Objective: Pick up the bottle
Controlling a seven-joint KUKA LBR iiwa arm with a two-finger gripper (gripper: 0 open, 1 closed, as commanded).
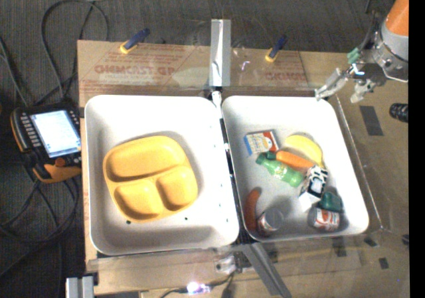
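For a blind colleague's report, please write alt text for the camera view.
A green bottle lies among clutter in the right bin, while the pincer hovers above that bin's far right corner. The left bin holds a yellow divided tray.

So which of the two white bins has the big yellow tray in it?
The left bin. The yellow tray lies alone in it, while the right bin holds a jumble of small things, among them the green bottle.

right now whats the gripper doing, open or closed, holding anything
Gripper: open, holding nothing, above the upper right corner of the right bin, apart from the green bottle.
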